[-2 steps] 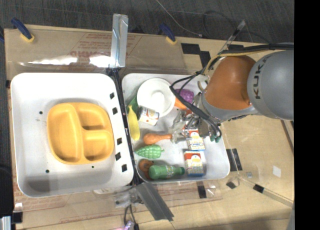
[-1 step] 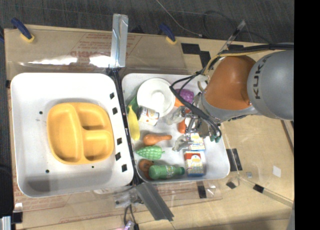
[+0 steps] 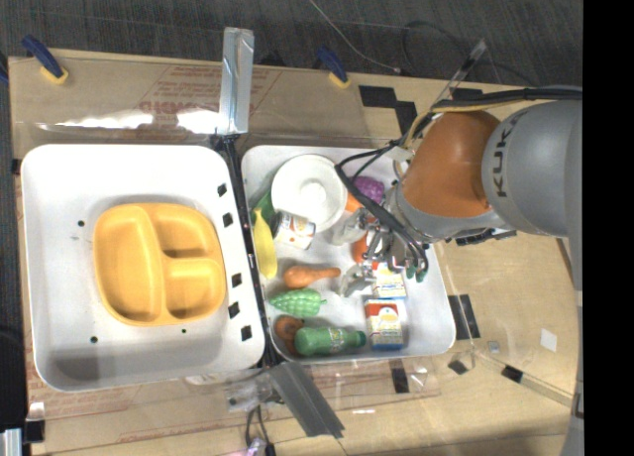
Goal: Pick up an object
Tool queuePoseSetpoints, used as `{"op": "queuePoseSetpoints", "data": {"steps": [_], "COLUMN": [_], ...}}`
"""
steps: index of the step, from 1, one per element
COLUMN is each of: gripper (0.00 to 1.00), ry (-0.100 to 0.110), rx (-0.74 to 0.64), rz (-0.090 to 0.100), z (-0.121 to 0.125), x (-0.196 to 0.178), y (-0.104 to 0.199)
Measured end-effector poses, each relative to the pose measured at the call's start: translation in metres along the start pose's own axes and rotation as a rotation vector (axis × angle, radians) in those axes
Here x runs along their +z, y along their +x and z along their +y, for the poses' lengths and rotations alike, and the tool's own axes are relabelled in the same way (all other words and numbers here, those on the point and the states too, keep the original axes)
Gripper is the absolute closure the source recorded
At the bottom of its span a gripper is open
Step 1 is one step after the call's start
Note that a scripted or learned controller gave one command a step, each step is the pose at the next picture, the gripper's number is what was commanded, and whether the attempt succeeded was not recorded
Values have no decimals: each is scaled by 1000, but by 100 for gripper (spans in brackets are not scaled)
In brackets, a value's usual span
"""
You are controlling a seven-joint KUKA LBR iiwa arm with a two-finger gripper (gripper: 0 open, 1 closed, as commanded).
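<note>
My gripper (image 3: 365, 264) reaches down into the right bin (image 3: 436, 320), below the grey arm and its orange band (image 3: 451, 176). It hovers over the bin's middle, just right of an orange carrot (image 3: 309, 274) and just above a small carton (image 3: 388, 285). A second carton (image 3: 384, 325) lies closer to the front wall. Nothing is visibly lifted. A white bowl (image 3: 307, 189), a purple item (image 3: 369, 188), a small white can (image 3: 294, 231), a yellow banana (image 3: 264, 246), a pale green bumpy vegetable (image 3: 297, 301), a dark green bottle (image 3: 328, 340) and a brown piece (image 3: 286, 326) also lie in this bin.
The left bin (image 3: 50, 206) holds a yellow divided tray (image 3: 158, 261). Black cables (image 3: 371, 162) loop from the arm over the right bin's far side. A metal clamp (image 3: 236, 77) stands at the back between the bins. Cardboard bench surface (image 3: 505, 305) lies to the right.
</note>
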State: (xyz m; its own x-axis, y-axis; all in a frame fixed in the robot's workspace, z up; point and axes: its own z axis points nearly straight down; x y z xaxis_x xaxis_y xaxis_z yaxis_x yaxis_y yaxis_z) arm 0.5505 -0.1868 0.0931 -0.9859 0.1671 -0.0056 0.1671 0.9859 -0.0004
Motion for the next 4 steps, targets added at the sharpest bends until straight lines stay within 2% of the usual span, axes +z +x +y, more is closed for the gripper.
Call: {"op": "queuePoseSetpoints", "data": {"steps": [1,2,3,4], "gripper": [100,0,0,0], "ry": [0,0,0,0], "rx": [-5,-6,5,222], "rz": [-4,-4,0,6], "z": [1,1,-7,0], "x": [-11,-11,0,1], "y": [-1,-1,-9,9]}}
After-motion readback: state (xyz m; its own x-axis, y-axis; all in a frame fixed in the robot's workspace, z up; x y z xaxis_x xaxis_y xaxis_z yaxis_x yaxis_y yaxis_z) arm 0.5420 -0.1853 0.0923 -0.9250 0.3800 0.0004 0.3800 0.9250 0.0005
